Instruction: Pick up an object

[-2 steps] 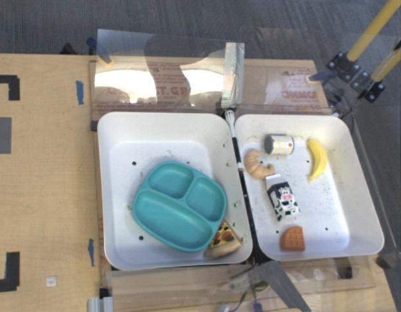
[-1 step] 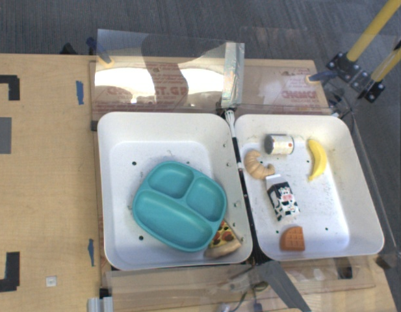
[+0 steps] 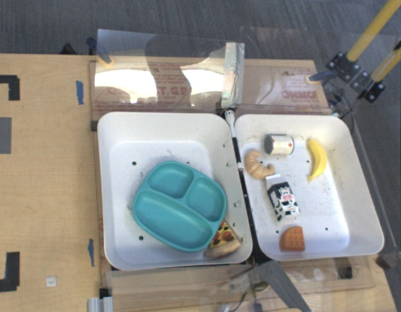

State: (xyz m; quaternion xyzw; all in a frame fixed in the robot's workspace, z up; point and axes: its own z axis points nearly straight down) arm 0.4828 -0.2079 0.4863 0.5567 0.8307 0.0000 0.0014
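Two white bins lie side by side under the overhead camera. We find the left bin (image 3: 116,135) holding a teal tray (image 3: 179,204) with a pizza slice (image 3: 224,240) at its lower edge. The right bin (image 3: 336,233) holds a can (image 3: 279,144), croissant (image 3: 257,164), banana (image 3: 316,158), carton (image 3: 283,199) and cookie (image 3: 292,238), all lying apart. We judge the carton light, stiff and flat-sided, best taken across its narrow width. With no claw to be seen, we cannot tell its state or relation to the carton.
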